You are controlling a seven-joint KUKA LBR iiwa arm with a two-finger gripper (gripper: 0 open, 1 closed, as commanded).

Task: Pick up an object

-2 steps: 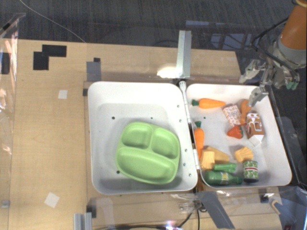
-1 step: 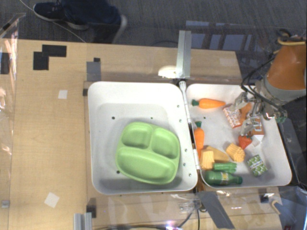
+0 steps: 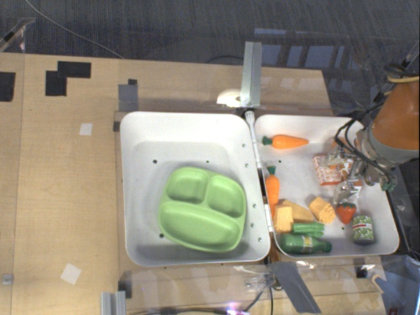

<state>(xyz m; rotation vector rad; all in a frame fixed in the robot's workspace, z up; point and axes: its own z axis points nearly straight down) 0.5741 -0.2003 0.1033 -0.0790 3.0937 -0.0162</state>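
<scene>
The right bin [image 3: 303, 163] holds several toy foods. A carrot [image 3: 285, 142] lies at the back, and a second carrot [image 3: 272, 190] rests against the left wall. Toward the front are a yellow cheese block [image 3: 283, 218], a yellow corn piece [image 3: 321, 209], a green cucumber [image 3: 307, 228] and a green bottle [image 3: 306, 244]. A red-and-white packet [image 3: 327, 170], a red strawberry [image 3: 346, 212] and a small green-labelled can [image 3: 362, 229] sit at the right. My gripper [image 3: 347, 192] hangs just above the strawberry, beside the packet.
The left bin [image 3: 134, 169] bears a green divided plate [image 3: 202, 209]. A metal divider [image 3: 259, 176] separates the two bins. The arm's orange band [image 3: 401, 117] overhangs the right bin's far right edge. Wooden bench spreads to the left.
</scene>
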